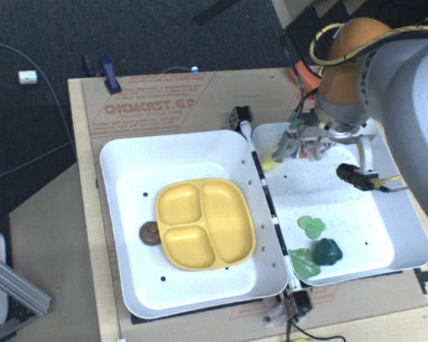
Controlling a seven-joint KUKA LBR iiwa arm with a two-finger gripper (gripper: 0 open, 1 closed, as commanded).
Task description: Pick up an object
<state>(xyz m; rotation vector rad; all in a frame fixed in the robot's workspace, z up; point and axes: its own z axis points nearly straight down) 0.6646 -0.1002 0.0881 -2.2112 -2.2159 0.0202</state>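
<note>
Camera view, pincer [300,146] low over right bin's [397,252] far corner, grip unclear, yellow tray [204,223] in left bin [121,163], green items [317,245] right.

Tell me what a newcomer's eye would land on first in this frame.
The yellow divided plate in the middle of the left bin stands out most, with a small brown object at its left edge. Next comes the grey arm with its orange band, its end effector low over the right bin's far corner. Green objects cluster near that bin's front.
</note>
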